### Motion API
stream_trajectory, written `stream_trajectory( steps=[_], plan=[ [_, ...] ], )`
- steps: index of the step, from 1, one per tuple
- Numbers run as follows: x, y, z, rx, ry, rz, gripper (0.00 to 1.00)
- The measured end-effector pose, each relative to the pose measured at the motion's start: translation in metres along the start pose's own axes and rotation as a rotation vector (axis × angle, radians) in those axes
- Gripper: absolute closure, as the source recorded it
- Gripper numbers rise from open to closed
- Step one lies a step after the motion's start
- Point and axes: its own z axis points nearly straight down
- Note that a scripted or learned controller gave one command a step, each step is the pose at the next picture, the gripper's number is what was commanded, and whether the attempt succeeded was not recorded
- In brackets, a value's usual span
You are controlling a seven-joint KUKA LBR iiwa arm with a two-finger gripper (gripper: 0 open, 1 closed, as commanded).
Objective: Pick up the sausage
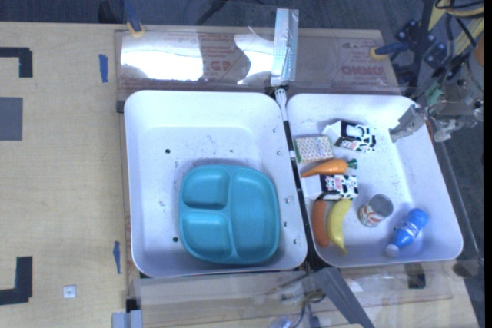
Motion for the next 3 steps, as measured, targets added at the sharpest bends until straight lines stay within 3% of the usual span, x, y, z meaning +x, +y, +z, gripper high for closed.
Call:
stream_trajectory(
  steps=[1,2,3],
  plan=[
    [0.088,0.041,0.013,-0.003,-0.001,0.037,0.0],
    [0.186,0.11,0.036,-0.002,-0.001,0.402,0.0],
    [0.195,0.109,0.08,0.003,-0.002,0.508,0.0]
  ],
)
